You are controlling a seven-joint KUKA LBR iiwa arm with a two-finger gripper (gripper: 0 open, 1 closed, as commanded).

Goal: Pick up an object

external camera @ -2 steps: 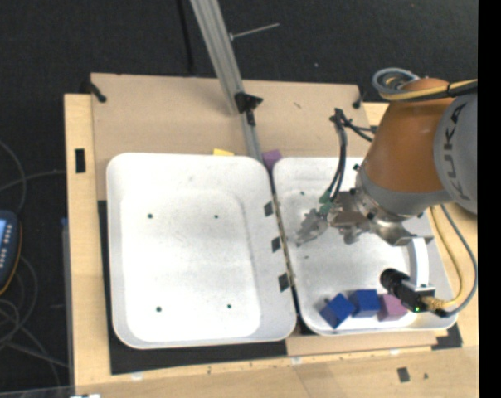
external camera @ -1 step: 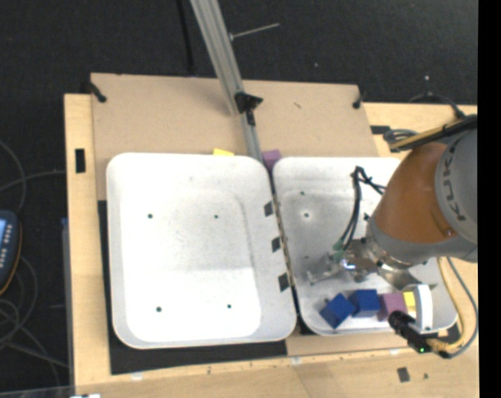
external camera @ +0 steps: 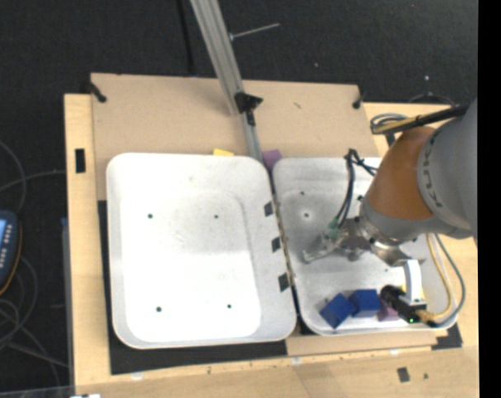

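My gripper (external camera: 327, 247) hangs low over the middle of the right bin (external camera: 310, 191), under the grey arm with its orange band (external camera: 397, 185). Nothing shows in its grasp. Two blue blocks (external camera: 338, 308) (external camera: 367, 300) lie side by side at the front of that bin, a short way in front of the gripper and apart from it. Beside them on the right lies a small purple piece (external camera: 386, 311), partly hidden by the wrist hardware.
The left bin (external camera: 116, 222) stands next to the right one. A yellow piece (external camera: 223, 152) and a purple piece (external camera: 272, 157) sit just behind the bins' back rims. A slanted metal pole (external camera: 220, 48) comes down to the gap between the bins.
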